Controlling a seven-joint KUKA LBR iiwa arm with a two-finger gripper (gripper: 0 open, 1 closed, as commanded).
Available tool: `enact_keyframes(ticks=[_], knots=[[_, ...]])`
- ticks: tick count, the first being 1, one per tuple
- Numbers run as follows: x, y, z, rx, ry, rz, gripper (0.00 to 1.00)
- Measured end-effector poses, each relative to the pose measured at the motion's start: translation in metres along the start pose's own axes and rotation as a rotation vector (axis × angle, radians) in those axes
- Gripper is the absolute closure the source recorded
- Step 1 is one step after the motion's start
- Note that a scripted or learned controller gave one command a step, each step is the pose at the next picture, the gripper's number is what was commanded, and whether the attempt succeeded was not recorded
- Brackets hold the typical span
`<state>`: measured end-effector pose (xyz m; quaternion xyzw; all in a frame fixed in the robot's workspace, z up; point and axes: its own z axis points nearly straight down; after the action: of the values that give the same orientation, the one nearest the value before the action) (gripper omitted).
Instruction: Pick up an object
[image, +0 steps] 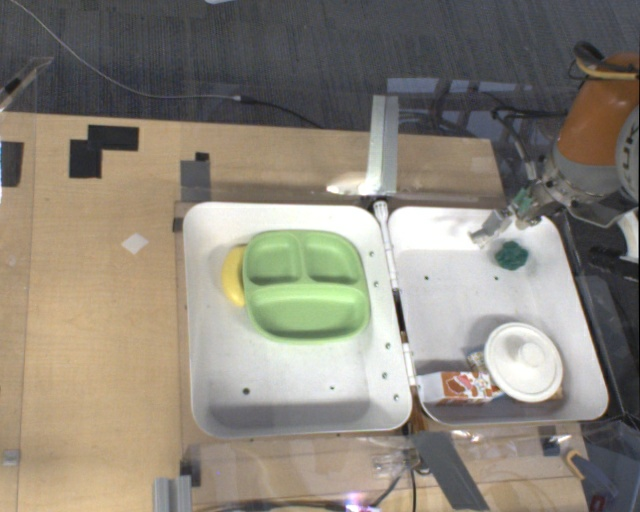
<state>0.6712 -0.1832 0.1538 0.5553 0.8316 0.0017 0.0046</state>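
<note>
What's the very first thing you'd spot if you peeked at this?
The big green divided plate in the left bin grabs the eye, with something yellow peeking out from under its left edge. In the right bin, a round white lidded dish sits near the front beside a red-and-white packet. The pincer hangs just beside a small dark green object at the back.

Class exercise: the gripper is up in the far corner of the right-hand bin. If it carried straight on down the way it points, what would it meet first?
Probably the bare floor of the right bin. The gripper points down and leftward, its tip just left of the small green object, which it would likely miss; depth is hard to judge from above.
</note>
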Motion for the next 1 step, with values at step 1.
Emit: enact_keyframes(ticks=[1], knots=[[-0.0139,-0.0222,0.0649,0.000,0.002,-0.144,0.00]])
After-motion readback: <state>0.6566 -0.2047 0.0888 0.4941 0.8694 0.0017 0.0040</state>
